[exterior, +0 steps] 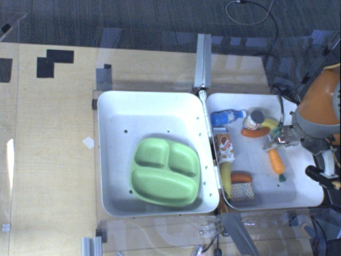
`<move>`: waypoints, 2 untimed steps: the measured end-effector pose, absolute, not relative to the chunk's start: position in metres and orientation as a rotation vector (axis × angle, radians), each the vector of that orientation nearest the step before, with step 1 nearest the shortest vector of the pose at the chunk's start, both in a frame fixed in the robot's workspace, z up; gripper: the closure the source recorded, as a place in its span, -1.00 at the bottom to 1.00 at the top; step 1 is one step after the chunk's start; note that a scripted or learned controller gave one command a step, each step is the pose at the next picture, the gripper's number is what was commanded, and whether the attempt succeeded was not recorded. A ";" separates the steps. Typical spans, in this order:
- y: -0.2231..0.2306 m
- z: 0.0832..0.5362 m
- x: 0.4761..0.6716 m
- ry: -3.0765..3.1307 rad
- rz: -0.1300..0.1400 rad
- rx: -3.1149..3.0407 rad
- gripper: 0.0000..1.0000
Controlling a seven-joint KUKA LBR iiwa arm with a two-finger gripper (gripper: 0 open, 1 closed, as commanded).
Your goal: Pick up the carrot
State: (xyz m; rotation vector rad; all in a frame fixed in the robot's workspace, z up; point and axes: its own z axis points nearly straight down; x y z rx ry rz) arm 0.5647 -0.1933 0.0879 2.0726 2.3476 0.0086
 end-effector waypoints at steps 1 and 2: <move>-0.192 0.098 0.567 2.349 0.012 2.067 1.00; -0.144 0.190 0.605 2.475 0.004 1.928 1.00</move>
